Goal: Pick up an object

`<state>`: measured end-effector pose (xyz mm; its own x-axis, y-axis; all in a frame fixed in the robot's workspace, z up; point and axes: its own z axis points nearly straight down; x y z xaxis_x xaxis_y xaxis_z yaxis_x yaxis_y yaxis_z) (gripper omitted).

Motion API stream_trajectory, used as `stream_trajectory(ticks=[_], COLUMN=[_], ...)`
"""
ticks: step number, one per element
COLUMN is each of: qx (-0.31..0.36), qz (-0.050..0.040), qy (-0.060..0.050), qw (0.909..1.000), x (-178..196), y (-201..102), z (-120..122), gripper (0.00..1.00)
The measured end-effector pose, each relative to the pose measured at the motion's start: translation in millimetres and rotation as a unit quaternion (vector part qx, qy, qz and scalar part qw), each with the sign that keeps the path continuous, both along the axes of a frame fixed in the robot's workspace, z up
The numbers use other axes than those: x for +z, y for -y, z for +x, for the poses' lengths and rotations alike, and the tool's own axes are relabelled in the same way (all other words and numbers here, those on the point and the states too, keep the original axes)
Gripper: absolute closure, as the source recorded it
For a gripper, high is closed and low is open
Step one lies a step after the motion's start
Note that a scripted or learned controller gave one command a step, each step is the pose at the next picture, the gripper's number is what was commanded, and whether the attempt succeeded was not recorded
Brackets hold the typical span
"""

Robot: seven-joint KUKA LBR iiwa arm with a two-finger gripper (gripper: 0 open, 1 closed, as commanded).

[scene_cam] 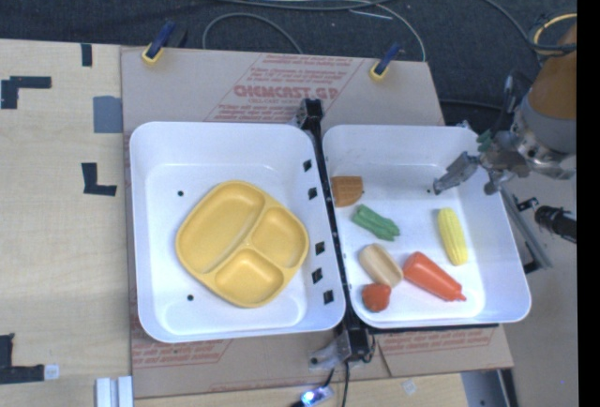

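Note:
The right white bin (pixel 497 302) holds several toy foods: a brown bread piece (pixel 347 190), a green pod (pixel 376 222), a yellow corn cob (pixel 453 235), an orange carrot (pixel 433 276), a tan bun (pixel 381 264) and a red tomato (pixel 376 297). My gripper (pixel 466 182) hangs over the bin's upper right part, just above and beyond the corn cob. Its two fingers are spread open, with nothing between them. The arm's orange band and grey wrist sit at the right edge.
The left white bin (pixel 150 208) contains a yellow divided plate (pixel 243 242). A black divider with clips (pixel 323 227) runs between the bins. Cardboard lies under both bins, and cables cross the dark floor behind.

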<state>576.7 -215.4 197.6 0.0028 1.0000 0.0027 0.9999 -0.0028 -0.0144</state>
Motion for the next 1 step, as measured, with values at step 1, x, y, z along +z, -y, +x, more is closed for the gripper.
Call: stream_trajectory(ticks=[1], qx=[0.002], qz=[-0.0016], qy=[0.007], qw=[1.0], x=[7.8], y=[-0.4], z=[3.3], gripper=[0.0])
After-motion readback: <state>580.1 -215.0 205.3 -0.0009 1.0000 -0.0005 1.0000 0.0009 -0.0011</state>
